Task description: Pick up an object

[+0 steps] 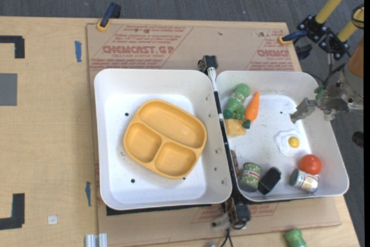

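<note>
Hovering at right of frame over the right bin [332,142], gripper [302,111] with grip state indiscernible, approach step; nearest candidate fried egg [289,142] just below it; next move likely calls for descent onto egg

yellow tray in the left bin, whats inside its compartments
The yellow tray lies in the left bin. All three compartments show bare yellow, with nothing in them. The bin floor under the tray is covered.
</note>
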{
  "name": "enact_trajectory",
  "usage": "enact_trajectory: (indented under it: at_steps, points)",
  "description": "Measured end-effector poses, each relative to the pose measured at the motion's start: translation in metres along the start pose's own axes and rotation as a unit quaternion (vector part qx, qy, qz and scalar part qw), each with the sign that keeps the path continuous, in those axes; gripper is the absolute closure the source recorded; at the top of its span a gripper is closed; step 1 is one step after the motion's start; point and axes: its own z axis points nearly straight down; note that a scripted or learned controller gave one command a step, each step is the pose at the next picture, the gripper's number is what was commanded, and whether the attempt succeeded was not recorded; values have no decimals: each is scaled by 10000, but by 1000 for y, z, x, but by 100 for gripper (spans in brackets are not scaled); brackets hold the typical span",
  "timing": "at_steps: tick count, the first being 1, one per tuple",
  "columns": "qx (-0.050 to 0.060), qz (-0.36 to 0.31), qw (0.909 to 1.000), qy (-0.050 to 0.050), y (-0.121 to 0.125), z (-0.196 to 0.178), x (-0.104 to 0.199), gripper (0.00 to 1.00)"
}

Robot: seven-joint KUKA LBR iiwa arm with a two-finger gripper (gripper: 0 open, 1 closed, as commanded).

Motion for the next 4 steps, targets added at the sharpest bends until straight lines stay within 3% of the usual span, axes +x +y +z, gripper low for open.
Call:
enact_trajectory:
  at_steps: [1,2,3,4]
  points:
    - [-7,880,9961,-3,71,60,46,0]
    - [-16,324,9995,-5,99,101,89,0]
    - [-4,-468,9989,-3,24,100,68,0]
    - [-16,-463,9989,-3,25,90,69,100]
